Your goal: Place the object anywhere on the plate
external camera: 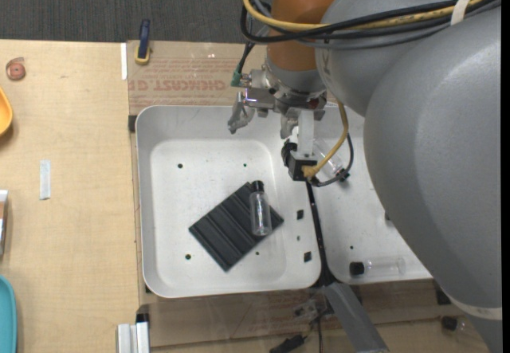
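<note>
Pincer (263, 127) hangs over the back edge of the left bin (159, 144), fingers spread apart w/ nothing between them. Arm (414, 104), grey w/ orange band, fills the right side and covers much of the right bin (358, 224). In the left bin, a dark ribbed plate (227, 228) lies flat, turned diagonal, near the centre. A small clear bottle (258, 209) w/ dark cap rests on the plate's right corner. 2nd clear bottle (378, 268) lies in the right bin, near front edge.
</note>
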`<state>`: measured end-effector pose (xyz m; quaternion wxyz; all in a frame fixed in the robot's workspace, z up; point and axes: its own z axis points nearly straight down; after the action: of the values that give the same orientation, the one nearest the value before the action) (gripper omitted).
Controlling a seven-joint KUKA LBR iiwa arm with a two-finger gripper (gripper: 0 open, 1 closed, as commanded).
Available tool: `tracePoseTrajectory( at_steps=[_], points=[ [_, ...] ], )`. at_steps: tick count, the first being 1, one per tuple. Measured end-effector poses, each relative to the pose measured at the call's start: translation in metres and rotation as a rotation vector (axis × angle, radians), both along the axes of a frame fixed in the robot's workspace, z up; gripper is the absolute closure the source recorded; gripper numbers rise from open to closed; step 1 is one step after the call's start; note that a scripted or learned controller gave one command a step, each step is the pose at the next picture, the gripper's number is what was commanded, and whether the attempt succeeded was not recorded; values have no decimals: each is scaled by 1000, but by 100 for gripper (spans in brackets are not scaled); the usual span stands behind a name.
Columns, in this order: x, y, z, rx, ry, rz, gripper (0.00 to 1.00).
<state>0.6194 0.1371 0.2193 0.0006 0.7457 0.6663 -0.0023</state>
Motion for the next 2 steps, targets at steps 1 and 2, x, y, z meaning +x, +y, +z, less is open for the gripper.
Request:
tracePoseTrajectory(
  at_steps=[1,2],
  points=[
    [39,66,36,-1,0,-359,0],
    [40,89,85,0,-3,-711,0]
  ],
)
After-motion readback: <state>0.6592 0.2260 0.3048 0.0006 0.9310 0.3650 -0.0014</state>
